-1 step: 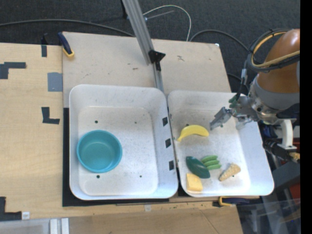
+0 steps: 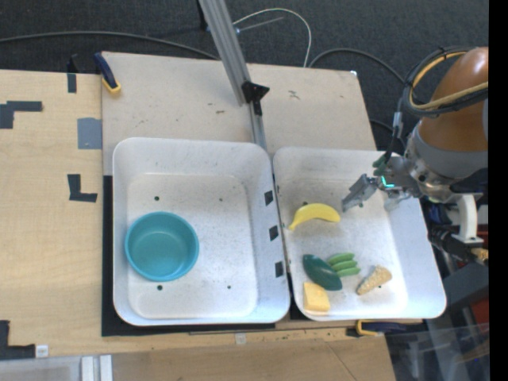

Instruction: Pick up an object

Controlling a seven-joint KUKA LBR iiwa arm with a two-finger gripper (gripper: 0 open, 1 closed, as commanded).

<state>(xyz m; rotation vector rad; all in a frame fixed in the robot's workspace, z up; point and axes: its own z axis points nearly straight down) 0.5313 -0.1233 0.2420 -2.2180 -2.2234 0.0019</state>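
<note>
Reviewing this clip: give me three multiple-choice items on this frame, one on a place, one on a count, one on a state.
1. Where is the blue bowl?
A. left bin
B. right bin
C. on the bench

2. How many things lie in the right bin?
A. two
B. five
C. eight

3. How does the gripper stand?
A. clamped on the banana
B. above the right bin, holding nothing
C. inside the bowl

Key: 1 A, the bowl sits in the left bin. 2 B: banana, green pods, dark green piece, yellow block, tan piece. 3 B, it is right of the banana with nothing between the fingers.
</note>
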